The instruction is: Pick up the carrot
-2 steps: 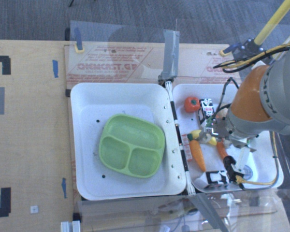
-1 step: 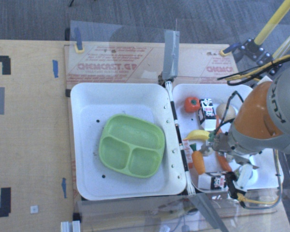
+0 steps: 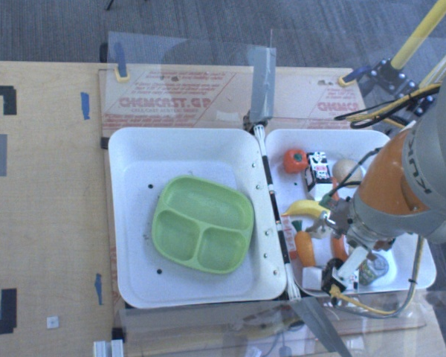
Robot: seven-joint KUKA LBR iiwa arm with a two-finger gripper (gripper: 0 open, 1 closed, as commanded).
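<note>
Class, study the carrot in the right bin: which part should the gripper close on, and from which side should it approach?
Probably the carrot's thick middle, coming from straight above. It lies flat and short, the bin wall close on its left and the gripper on its right, so its top seems freest.

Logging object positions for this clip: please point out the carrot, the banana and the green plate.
carrot (image 3: 305,249), camera view, middle of its orange body.
banana (image 3: 306,210), camera view, middle of the yellow curve.
green plate (image 3: 168,199), camera view, bare upper-left rim.
</note>
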